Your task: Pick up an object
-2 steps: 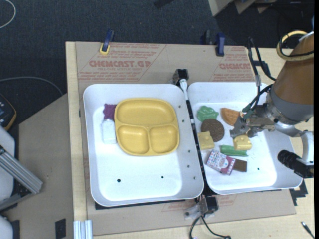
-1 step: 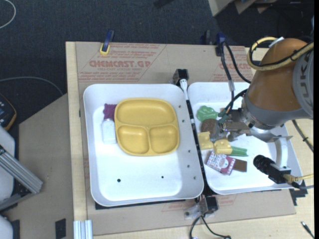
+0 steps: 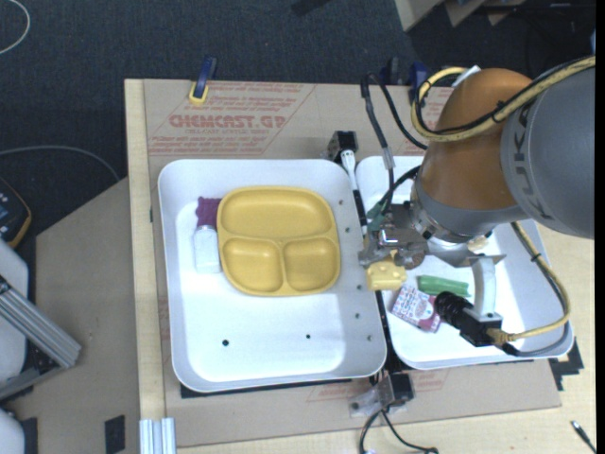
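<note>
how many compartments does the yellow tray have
3. The yellow tray in the left bin has one wide compartment along its far side and two smaller ones side by side nearer the camera.

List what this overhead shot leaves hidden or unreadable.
- Pincer: the arm's wrist covers it, so open or shut is unclear, as is any grip on the pale yellow object.
- Right bin: the arm hides much of its floor.
- Purple item and white bottle: partly hidden by the yellow divided tray.
- Pink packet: print too small to read.
</note>
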{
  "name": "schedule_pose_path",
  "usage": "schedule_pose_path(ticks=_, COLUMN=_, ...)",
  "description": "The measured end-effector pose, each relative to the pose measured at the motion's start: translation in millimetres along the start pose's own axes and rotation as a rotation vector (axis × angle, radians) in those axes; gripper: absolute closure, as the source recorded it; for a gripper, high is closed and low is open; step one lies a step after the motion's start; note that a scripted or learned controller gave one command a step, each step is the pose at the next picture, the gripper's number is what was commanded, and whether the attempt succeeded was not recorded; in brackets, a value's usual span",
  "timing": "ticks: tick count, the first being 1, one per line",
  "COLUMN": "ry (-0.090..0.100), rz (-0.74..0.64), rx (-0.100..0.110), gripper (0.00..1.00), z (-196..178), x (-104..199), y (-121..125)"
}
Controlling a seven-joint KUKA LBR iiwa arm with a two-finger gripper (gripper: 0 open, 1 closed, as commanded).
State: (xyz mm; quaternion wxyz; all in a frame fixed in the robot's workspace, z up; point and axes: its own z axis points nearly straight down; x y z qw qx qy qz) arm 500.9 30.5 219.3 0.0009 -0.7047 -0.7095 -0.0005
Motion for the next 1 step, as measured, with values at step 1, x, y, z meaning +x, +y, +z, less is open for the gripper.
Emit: schedule_pose_path(ticks=1, ry=0.0, rz=0.0, rx=-0.003, gripper=1.0, z=-15.1, x=49.9, y=-10.6)
